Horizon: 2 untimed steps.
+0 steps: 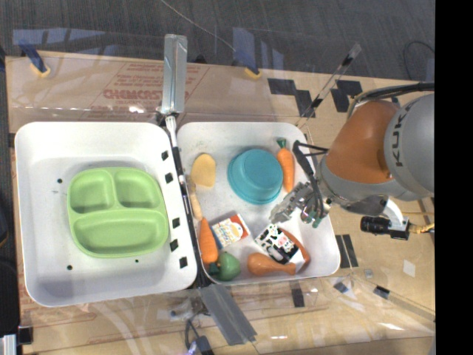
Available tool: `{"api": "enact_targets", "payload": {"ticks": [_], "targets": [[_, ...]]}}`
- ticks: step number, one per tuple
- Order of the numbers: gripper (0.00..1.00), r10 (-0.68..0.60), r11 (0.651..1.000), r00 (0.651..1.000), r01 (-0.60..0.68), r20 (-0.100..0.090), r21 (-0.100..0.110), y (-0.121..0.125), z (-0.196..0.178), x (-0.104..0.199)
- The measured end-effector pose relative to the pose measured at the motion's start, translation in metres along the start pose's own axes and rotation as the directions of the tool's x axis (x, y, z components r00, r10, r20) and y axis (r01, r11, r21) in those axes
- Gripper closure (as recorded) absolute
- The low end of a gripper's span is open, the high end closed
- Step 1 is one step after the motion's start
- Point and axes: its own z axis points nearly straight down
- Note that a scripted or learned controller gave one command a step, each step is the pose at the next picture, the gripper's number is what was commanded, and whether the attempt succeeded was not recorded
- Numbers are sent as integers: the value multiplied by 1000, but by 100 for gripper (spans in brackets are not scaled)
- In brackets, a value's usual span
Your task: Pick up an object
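Over the right bin [325, 261] your jaws [299, 207] hang above its floor; you cannot tell whether they are parted or closed. Just below them lies the black-and-white carton [278, 244], with the chicken leg [267, 265] beside it. The blue bowl [255, 174] sits just left, an upright carrot [286, 167] touching its rim.

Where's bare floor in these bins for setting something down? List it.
Left bin: bare floor all around the green divided plate. Right bin: bare strip along the far wall above the blue bowl. Its near half is crowded under the gripper.
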Motion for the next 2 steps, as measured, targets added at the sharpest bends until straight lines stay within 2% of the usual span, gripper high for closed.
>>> {"api": "enact_targets", "payload": {"ticks": [1,2], "targets": [[100,425,905,905,-425,-2,2,17,0,-18],[100,462,887,887,-462,0,-5,70,-80,35]]}}
